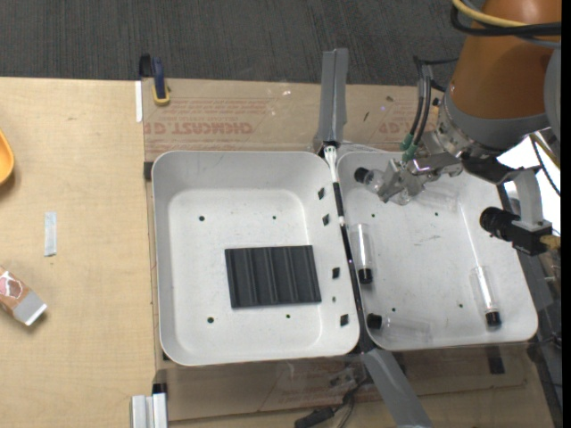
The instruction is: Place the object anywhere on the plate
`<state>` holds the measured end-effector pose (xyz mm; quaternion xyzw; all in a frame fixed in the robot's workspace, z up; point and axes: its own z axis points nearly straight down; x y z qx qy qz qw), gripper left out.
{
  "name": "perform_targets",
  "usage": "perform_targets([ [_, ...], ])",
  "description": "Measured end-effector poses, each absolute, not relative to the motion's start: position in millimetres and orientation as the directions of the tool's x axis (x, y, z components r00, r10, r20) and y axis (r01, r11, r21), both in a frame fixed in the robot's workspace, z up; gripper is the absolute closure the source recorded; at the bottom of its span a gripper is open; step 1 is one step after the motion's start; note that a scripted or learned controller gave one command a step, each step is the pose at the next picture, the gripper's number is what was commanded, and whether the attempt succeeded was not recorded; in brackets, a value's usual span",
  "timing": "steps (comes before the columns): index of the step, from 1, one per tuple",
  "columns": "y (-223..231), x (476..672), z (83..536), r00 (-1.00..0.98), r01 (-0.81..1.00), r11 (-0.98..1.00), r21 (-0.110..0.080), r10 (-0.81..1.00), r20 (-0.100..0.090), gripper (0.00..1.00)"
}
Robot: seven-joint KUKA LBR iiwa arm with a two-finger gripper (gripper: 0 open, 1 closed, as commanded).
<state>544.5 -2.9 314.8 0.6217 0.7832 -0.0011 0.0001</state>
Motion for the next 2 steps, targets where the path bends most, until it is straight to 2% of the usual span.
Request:
perform_targets([
  [1, 44.6, 499.3, 258.7, -0.186, 0.982, 0.186, -0.005, 0.982, -0.001, 1.0],
  [2, 90.2, 477.3, 196.1, -0.333, 0.943, 0.333, -0.004, 0.943, 0.0, 1.0],
])
